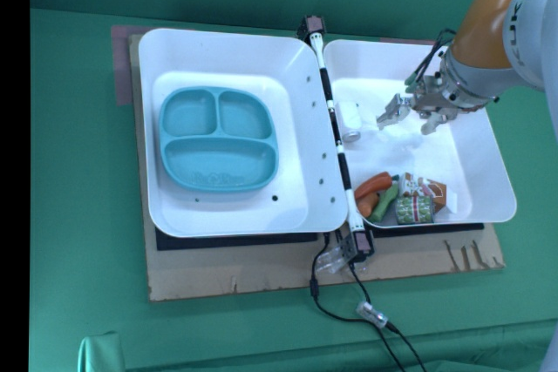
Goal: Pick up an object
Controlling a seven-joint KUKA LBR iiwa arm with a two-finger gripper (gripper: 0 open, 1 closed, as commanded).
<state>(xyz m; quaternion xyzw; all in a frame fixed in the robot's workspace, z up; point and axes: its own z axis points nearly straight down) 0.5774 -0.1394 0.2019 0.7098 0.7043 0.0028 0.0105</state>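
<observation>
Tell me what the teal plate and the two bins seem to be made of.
Teal plate: probably moulded plastic, with an even colour, soft sheen and rounded dividers. Left bin and right bin: likely thin glossy white plastic, judging by smooth curved walls and highlights; coated metal cannot be ruled out.

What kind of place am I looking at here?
Probably a robotics lab test bench: a robot arm reaches over two white bins, green cloth drapes the bench, and loose cables trail in front.
</observation>
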